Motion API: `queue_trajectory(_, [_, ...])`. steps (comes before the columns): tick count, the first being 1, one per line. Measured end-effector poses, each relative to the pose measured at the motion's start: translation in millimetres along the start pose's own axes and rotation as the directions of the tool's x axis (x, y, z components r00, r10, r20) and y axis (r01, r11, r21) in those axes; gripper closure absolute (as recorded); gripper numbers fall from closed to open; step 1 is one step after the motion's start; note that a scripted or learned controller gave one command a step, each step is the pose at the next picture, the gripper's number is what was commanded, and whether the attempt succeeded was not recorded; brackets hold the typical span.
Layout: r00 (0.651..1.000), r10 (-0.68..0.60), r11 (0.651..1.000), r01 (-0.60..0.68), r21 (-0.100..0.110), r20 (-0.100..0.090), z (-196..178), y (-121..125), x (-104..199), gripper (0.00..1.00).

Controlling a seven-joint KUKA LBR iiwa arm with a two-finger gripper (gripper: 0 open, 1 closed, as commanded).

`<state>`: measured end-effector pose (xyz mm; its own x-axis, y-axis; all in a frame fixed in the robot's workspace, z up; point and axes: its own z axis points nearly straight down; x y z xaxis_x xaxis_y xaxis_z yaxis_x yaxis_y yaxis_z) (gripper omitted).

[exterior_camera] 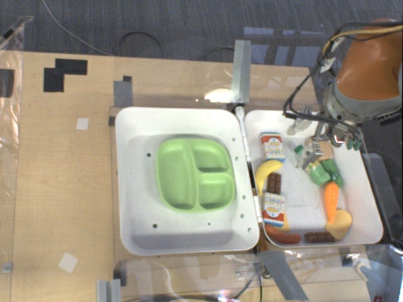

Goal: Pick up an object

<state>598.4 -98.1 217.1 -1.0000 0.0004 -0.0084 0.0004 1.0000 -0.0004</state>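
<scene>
My gripper (311,154) hangs over the upper right part of the right bin (373,197), below the orange band of the arm (368,61). It sits just above and left of a green toy vegetable (325,172), and whether it touches it is unclear. An orange carrot (331,200) lies just below the green piece, with a pale yellow fruit (340,222) under it. Left of these lie a red-and-white box (272,146), a banana (266,172) and a brown chocolate bar (274,182).
A second red-and-white packet (274,209), a sausage (283,236) and a dark brown piece (319,236) line the right bin's near edge. The left bin (135,231) holds a green divided tray (194,173). A metal post (241,74) stands behind the bins.
</scene>
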Motion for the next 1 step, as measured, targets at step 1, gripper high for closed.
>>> queue_trajectory(1, [1.000,0.019,1.000,-0.019,0.001,-0.007,86.3,-60.9,41.4,0.00])
